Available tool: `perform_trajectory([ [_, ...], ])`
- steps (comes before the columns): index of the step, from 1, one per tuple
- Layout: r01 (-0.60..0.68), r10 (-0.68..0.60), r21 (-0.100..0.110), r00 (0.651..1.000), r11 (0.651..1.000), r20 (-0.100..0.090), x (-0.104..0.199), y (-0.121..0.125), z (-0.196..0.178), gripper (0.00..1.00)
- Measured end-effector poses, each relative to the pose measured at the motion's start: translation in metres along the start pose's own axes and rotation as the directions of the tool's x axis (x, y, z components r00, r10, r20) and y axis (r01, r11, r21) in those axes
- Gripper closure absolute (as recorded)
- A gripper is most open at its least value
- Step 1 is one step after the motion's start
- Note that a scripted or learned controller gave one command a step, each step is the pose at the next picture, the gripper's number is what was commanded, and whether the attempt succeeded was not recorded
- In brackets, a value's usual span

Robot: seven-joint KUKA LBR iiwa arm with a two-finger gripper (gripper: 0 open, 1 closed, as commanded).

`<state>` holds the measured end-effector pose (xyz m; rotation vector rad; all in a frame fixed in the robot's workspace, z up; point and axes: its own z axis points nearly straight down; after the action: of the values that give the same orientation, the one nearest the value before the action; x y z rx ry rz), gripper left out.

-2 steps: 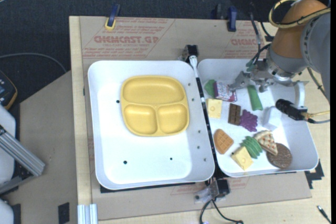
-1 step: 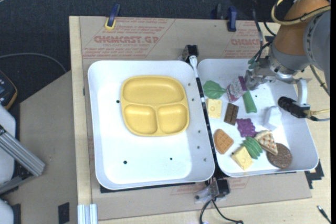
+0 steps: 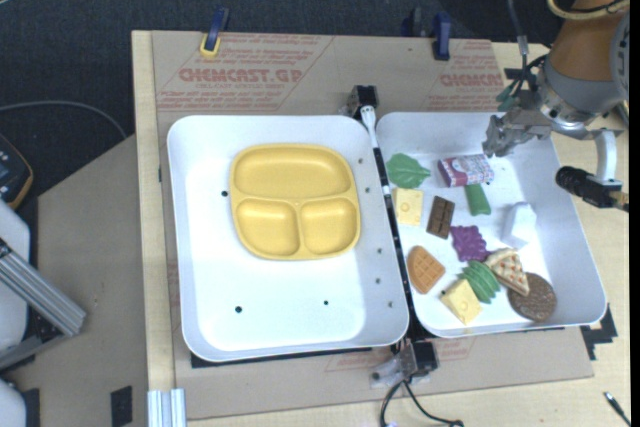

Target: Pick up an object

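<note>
The right bin (image 3: 570,245) holds several toy foods: a green leaf (image 3: 407,170), a pink-and-white packet (image 3: 466,171), a green pickle (image 3: 478,199), a yellow cheese square (image 3: 408,207), a brown chocolate bar (image 3: 440,216), purple grapes (image 3: 467,241), a waffle (image 3: 425,268), a pizza slice (image 3: 507,268), a brown cookie (image 3: 534,296). My gripper (image 3: 499,139) hangs over the bin's far right part, just above and right of the packet. Nothing shows between its fingers.
The left bin (image 3: 200,245) carries a yellow three-part plate (image 3: 294,199). A white block (image 3: 517,218) lies by the right bin's right side. Clamps (image 3: 211,33) (image 3: 440,33) grip the board's far edge. The arm's orange band (image 3: 590,25) rises at the upper right.
</note>
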<state>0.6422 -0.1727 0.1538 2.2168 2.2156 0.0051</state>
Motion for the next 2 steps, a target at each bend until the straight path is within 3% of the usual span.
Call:
perform_trajectory([
  [1, 0.001, -0.001, -0.002, 1.0, 1.0, 0.001, -0.0052, 0.0019, -0.0647, 1.0],
  [2, 0.001, -0.001, 0.003, 1.0, 1.0, -0.001, -0.0054, 0.0029, -0.0721, 1.0],
])
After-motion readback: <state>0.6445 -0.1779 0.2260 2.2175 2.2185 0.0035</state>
